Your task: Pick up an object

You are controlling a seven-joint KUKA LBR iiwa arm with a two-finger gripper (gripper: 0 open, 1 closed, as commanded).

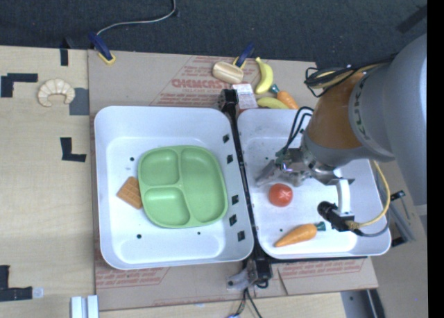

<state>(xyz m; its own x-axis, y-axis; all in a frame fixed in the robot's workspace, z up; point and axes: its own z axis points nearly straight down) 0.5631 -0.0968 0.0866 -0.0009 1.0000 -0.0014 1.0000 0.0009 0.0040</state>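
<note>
**Two bins, one arm low over the right-hand one**

You see the grey arm (388, 101) fill the right of the frame, bent down into the right bin (361, 244) so that its wrist sits over the bin's middle. The left bin (111, 171), at centre left, bears a green divided plate (184, 186) with a tan cracker-like piece (130, 192) tucked against its left edge, both well apart from the arm.

Look at the gripper (277, 171) next: its metal fingers splay outward toward the left, spread with nothing between them, so you should count it as parted and empty. That pose reads as a reach lined up for a descent, not a hold.

Your likeliest target is the red tomato (280, 194), lying on the bin floor just below the fingertips at centre right; whether they touch it you cannot tell. The orange carrot (297, 235) lies lower right of it, near the bin's bottom wall, clear of the fingers.

Above the bins, at top centre, bananas (263, 77) and a bread roll (227, 71) rest on cardboard, and a croissant (55, 91) sits upper left.
</note>
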